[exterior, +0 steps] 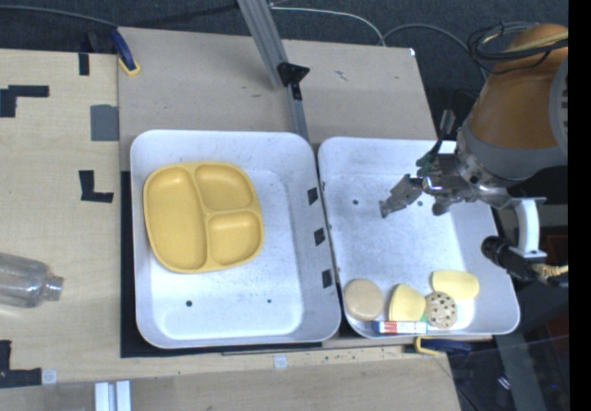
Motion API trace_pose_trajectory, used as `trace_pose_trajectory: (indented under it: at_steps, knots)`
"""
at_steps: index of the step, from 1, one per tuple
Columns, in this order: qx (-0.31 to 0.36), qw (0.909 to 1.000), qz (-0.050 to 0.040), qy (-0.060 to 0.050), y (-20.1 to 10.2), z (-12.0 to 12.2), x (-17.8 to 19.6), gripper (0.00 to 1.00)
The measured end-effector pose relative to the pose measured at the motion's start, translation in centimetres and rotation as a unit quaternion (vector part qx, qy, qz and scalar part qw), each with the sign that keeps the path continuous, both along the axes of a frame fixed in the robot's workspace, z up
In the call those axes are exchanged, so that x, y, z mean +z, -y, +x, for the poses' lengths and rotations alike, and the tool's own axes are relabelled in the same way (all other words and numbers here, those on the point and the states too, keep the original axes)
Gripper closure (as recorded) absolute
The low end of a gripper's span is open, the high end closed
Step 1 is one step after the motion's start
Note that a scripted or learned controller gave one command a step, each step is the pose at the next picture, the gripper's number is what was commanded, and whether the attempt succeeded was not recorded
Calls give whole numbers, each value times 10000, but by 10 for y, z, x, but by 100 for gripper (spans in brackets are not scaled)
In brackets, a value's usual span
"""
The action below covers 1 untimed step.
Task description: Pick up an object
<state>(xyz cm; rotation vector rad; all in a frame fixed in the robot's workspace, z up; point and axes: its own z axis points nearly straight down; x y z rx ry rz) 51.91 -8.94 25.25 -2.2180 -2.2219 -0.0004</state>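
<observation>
Overhead view of the pick, before any grasp. The gripper [413, 199] hangs over the bare middle of the right bin [369, 160], fingers spread moderately apart with nothing between them; one fingertip points toward 9 o'clock, the other sits just beside it toward 3 o'clock. The candidate objects lie clustered along the bin's 6 o'clock wall: a tan round piece [363, 298], a pale yellow wedge [404, 303], a speckled cookie [442, 309] and a yellow piece [454, 284], with a thin marker-like stick [406, 328] against the rim. All are well apart from the gripper, toward 5 to 6 o'clock of it. The left bin [222, 317] holds a yellow divided plate [201, 215].

To do the step well, the gripper should likely travel toward 6 o'clock, choose the tan round piece, which appears to have the most free space at its 9 o'clock side, straddle it squarely, and descend fully before closing; neighbours touching one another risk a double or deflected grasp.

Arm pose: the orange band [517, 95] and grey wrist enter from 3 o'clock, the wrist angled down and leftward.
</observation>
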Motion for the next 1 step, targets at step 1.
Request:
trace_pose_trajectory:
  at_steps: [1]
  knots:
    - [9,10000,10,-7,-1,0,10,100]
